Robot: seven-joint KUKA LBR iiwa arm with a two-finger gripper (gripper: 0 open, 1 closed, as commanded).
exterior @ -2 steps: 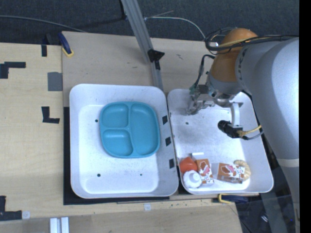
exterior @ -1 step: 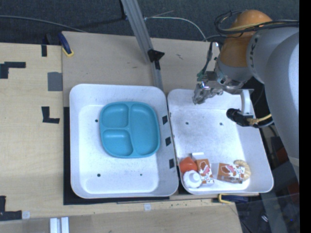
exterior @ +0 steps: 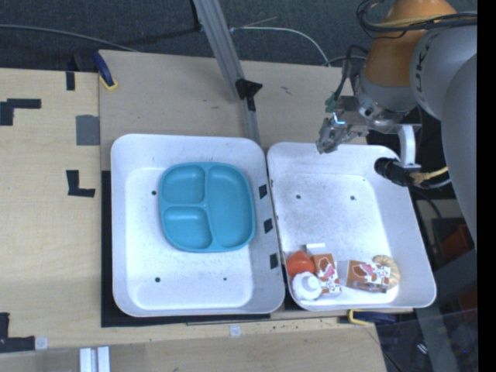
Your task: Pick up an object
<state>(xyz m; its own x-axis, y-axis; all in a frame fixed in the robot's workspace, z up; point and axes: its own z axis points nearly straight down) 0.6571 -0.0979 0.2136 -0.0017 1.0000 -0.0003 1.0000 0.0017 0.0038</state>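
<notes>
A: Nearest us, what sits in the right bin (exterior: 403,231)?

B: Along its near edge: an orange ball (exterior: 300,263), a white cap-like piece (exterior: 308,286), two small printed packets (exterior: 326,272) and (exterior: 363,275), and a pale pastry-like toy (exterior: 385,268).

A: And the left bin (exterior: 128,208)?

B: A teal divided plate (exterior: 207,207).

A: The gripper (exterior: 332,138)?

B: Over the right bin's far rim, carrying nothing; its opening I cannot tell. It should travel toward the near edge and drop onto one separate item.

A: Any readable print?

B: Too small.

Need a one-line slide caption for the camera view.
Pincer above right white bin's far edge; small packaged items at its near edge; teal divided plate in left.
</notes>
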